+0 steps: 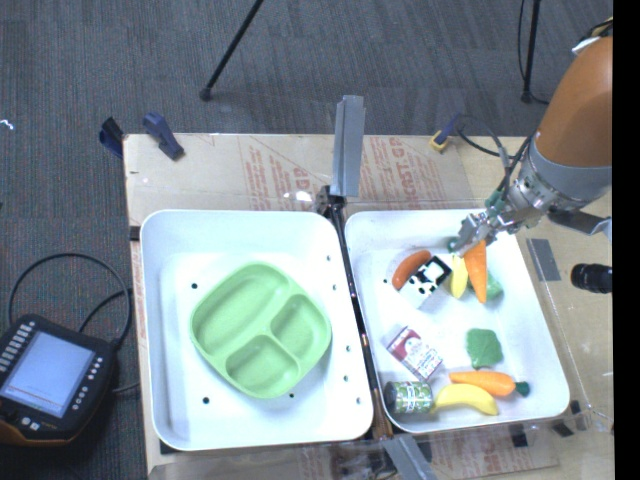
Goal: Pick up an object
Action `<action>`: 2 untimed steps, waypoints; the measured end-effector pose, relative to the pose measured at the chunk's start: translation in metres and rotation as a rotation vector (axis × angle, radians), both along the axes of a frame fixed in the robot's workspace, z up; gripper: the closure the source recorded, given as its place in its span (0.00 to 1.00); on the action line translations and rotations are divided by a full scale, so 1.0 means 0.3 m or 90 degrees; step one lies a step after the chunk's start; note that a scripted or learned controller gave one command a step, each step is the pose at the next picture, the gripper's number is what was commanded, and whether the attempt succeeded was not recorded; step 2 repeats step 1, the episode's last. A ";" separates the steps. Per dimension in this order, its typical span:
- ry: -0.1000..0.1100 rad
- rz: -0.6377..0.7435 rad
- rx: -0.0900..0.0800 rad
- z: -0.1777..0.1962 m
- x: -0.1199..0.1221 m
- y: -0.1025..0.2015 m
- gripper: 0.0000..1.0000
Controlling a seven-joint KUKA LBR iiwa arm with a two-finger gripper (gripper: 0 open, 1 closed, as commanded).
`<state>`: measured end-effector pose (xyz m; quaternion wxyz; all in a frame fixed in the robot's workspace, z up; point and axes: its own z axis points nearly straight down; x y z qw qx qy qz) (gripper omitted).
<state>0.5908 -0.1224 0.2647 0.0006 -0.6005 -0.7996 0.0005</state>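
Carrot (477, 271) lies touching just below the gripper (480, 230), whose grip I cannot tell.

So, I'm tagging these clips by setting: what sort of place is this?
Probably a robotics lab: a grey carpeted floor, a teach pendant on the floor, a tripod leg, and toy food such as a banana in a white bin.

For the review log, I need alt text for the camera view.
The arm's hand hovers over the right bin, above a carrot among toy foods. The left bin holds a green divided plate.
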 end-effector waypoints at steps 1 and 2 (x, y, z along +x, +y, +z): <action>0.000 0.026 0.000 -0.072 -0.191 -0.011 1.00; 0.000 0.026 0.000 -0.072 -0.191 -0.011 1.00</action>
